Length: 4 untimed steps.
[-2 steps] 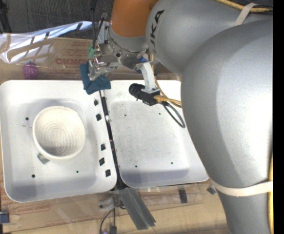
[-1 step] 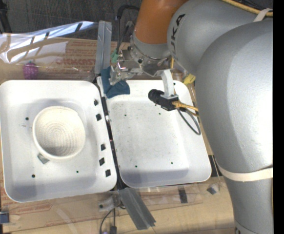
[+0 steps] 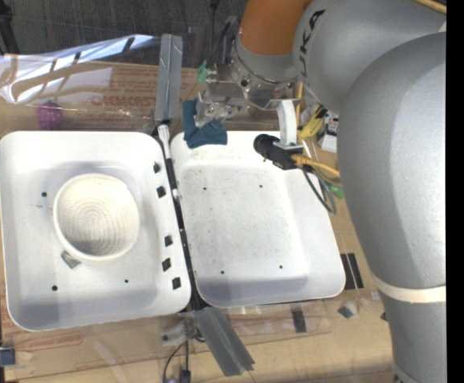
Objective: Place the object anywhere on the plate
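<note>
I see clear plastic sheeting (image 3: 64,66) crumpled at the bench's far left. A purple item (image 3: 49,116) sits beneath it, identity unclear.

The bulky, smooth light-grey robot arm (image 3: 391,134) carries a glossy orange band (image 3: 276,10) above its wrist, dark "KUKA" lettering (image 3: 310,34) on the casing beside it, a pale seam ring (image 3: 411,292) lower down, and yellow and green cables (image 3: 316,166) trailing near a metal claw (image 3: 210,112).

Robot lab, KUKA arm (image 3: 391,134), 2 white bins (image 3: 25,294), taped cardboard bench (image 3: 96,94)
</note>
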Available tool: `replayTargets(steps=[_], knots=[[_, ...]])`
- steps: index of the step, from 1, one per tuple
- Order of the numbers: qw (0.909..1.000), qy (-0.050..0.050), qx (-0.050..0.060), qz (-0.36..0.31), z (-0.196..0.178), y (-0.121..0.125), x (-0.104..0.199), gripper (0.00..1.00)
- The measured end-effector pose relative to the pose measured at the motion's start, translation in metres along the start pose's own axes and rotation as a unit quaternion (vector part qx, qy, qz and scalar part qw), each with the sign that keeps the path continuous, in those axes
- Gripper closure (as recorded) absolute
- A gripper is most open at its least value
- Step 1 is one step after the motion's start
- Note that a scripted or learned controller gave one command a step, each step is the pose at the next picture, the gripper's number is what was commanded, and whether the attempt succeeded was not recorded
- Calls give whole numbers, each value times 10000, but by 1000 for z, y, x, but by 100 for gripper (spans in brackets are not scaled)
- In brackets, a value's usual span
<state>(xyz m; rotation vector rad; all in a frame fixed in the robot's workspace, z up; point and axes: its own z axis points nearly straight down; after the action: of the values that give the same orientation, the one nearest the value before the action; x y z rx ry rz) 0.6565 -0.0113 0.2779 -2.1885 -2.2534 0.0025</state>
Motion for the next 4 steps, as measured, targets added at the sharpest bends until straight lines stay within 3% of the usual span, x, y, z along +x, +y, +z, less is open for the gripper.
replayTargets(steps=[1, 2, 3, 4], knots=[[9995, 4, 19, 319, -1, -30, 77, 100], [9992, -2, 32, -391, 60, -12, 140, 100], [9985, -1, 1, -545, 50, 3, 123, 100], [9846, -1, -1, -1748, 33, -14, 185, 100]])
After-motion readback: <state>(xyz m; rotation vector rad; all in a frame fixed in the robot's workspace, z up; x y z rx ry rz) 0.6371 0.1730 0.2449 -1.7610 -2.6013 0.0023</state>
